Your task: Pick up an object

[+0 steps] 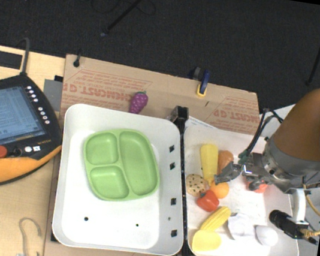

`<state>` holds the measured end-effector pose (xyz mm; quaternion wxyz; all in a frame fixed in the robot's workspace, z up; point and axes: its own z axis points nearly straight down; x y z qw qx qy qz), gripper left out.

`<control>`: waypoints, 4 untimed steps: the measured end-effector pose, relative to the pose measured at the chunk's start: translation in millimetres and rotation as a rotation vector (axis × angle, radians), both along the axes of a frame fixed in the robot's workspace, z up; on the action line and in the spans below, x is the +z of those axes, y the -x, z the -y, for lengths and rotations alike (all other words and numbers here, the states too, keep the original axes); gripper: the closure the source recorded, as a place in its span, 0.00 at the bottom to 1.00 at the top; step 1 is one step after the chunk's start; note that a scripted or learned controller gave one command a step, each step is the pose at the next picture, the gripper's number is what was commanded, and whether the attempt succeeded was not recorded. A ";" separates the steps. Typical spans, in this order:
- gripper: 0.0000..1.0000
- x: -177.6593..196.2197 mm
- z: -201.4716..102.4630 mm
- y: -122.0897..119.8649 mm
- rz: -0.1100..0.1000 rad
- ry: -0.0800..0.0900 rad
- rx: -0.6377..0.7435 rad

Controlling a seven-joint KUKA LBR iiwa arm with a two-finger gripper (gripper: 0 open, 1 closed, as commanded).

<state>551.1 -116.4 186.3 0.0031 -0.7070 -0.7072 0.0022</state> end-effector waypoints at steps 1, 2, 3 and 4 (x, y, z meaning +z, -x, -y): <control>0.00 -58.8 -10.7 6.7 -0.002 -0.001 0.001; 0.00 -99.5 -12.9 6.3 0.005 0.000 0.000; 1.00 -88.9 -10.9 7.2 0.003 -0.001 -0.007; 1.00 -45.8 -4.2 8.5 0.008 0.001 -0.010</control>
